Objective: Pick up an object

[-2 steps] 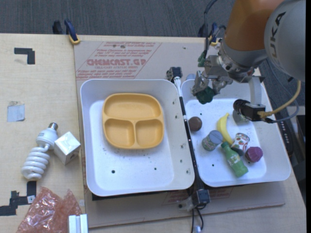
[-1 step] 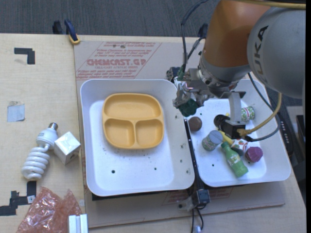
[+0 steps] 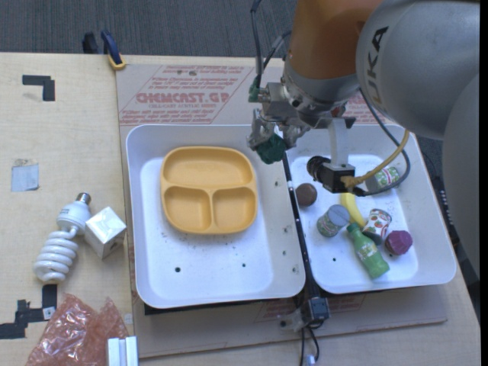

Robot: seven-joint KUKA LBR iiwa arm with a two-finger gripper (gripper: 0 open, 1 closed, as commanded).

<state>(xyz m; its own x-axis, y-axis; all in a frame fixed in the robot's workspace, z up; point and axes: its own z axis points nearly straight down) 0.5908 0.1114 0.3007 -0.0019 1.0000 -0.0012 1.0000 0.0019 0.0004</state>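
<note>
End effector (image 3: 268, 142) hovers over bin divider (image 3: 293, 197), beside yellow tray (image 3: 207, 188).

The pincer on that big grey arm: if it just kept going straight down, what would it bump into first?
Probably the raised rims where the two white bins meet, just right of the yellow divided plate; depth is hard to judge here.

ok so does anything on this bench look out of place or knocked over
Mostly tidy. The green plastic bottle lies on its side among the clutter in the right white bin. A white spiral light bulb and small white cube lie loose on the bench, left of the left white bin.
</note>
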